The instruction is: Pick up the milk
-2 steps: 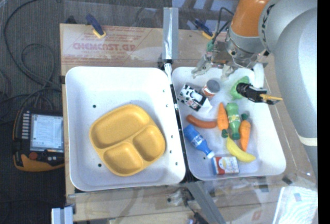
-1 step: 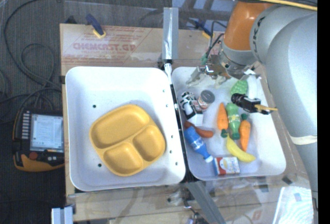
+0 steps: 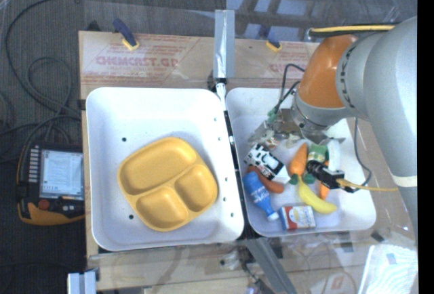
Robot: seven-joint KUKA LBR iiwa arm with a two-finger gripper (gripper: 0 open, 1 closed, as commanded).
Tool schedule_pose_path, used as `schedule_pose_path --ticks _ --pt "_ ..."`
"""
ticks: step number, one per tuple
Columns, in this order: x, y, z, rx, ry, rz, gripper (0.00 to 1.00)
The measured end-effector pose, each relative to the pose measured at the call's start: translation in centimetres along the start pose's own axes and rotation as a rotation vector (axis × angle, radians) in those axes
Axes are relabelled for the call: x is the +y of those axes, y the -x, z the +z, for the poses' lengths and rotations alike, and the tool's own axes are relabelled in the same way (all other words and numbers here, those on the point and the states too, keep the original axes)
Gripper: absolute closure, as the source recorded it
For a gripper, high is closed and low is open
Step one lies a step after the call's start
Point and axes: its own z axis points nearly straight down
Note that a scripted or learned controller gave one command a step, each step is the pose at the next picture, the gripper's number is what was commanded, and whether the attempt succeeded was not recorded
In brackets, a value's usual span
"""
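The milk (image 3: pixel 264 159) is a small carton with black and white cow patches, lying tilted near the left wall of the right bin (image 3: pixel 359 218). My gripper (image 3: pixel 279 130) hangs over the upper middle of that bin, just above and to the right of the carton. The grey arm with its orange band (image 3: pixel 325 79) comes in from the right and hides the bin's far right part. The gripper's lower end sits close to the carton's top, and contact is unclear.
Around the milk lie a blue bottle (image 3: pixel 260 196), a red and white box (image 3: pixel 297 218), a banana (image 3: pixel 316 200), a carrot (image 3: pixel 298 158) and a red-orange piece (image 3: pixel 272 185). The left bin (image 3: pixel 108 116) holds a yellow divided plate (image 3: pixel 168 182).
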Motion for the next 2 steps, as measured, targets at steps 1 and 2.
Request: schedule_pose_path --ticks 1,2 --pt "0.0 0.0 -0.9 0.001 0.0 0.001 1.0" --pt "-0.6 -5.1 -9.4 0.002 -0.011 0.023 1.0"
